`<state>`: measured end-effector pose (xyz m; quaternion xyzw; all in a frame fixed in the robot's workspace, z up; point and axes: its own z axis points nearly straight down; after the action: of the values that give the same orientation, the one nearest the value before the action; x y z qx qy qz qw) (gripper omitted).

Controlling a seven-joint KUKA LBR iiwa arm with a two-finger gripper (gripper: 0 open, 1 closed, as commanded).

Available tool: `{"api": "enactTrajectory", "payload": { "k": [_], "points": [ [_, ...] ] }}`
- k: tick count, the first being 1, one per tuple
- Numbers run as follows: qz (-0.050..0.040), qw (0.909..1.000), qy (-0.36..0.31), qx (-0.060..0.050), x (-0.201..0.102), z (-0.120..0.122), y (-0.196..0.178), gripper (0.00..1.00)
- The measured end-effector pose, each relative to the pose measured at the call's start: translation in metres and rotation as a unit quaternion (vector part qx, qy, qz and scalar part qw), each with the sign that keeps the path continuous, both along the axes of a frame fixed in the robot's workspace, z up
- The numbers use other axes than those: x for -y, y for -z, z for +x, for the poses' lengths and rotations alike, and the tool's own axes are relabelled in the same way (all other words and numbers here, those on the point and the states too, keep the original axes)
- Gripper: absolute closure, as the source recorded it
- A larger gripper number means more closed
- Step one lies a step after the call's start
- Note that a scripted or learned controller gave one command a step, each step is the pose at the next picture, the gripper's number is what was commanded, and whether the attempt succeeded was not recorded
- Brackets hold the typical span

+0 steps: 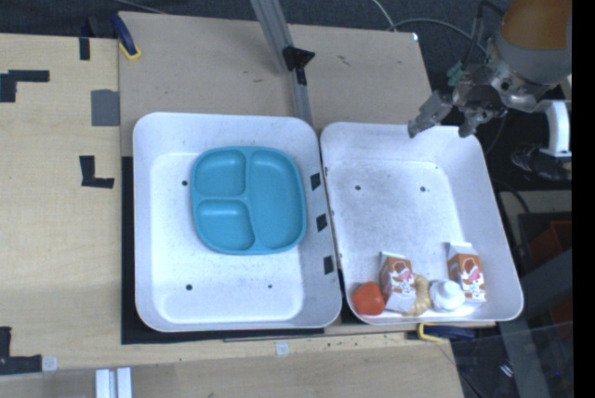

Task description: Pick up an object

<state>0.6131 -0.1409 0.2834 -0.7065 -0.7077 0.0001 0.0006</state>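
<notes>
Several small objects lie along the near edge of the right bin (pixel 409 182): an orange-red ball (pixel 369 298), a small brown-and-white carton (pixel 398 279), a tan lumpy piece (pixel 423 295), a white round-topped item (pixel 448 296) and a second carton (pixel 468 272). My gripper (pixel 442 128) hangs over the far rim of the right bin, well away from those objects. Its two fingers stand apart, open, with nothing between them.
A blue divided plate (pixel 249 199) rests in the left bin (pixel 158 229). A grey metal bar (pixel 270 6) slants down from the top to the gap between the bins. The arm's orange band (pixel 539 10) is at the upper right.
</notes>
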Motion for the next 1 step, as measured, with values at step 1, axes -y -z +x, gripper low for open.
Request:
{"api": "enactTrajectory", "payload": {
  "k": [1],
  "points": [
    [-0.0003, 1.0, 0.0, 0.0, 0.0, 0.0, 0.0, 0.0]
  ]
}}
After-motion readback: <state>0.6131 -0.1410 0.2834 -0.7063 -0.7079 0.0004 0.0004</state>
